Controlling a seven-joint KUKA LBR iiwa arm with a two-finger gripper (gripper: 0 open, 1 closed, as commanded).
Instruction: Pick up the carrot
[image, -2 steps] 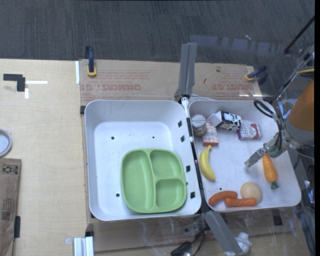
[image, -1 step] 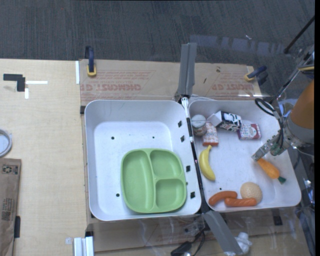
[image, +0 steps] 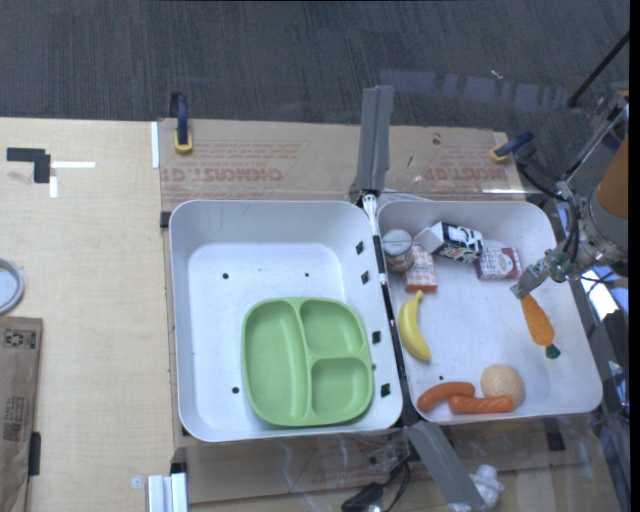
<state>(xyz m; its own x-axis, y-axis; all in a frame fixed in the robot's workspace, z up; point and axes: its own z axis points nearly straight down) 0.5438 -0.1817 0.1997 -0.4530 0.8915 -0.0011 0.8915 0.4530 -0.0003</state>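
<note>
Carrot (image: 538, 322) lies in the right bin (image: 470, 405), close against its right wall at about three o'clock from the bin's middle, with the banana (image: 413, 327) well apart at nine o'clock from it and the round bun (image: 502, 382) near at seven o'clock. Its long axis runs roughly from eleven o'clock to five o'clock: the orange blunt end sits uppermost in the view and the dark green stem end points down toward five o'clock. The hand (image: 543, 272) hangs just beside that upper end, so the carrot stretches away from it toward six o'clock, the two very near or perhaps touching; which, I cannot tell. Whether its grip is spread or closed is too small and blurred to judge, and nothing can be seen held in it. By my reading, the coming move turns on shifting a little toward six o'clock to reach the carrot's middle, and closing across the long axis rather than along it.
</note>
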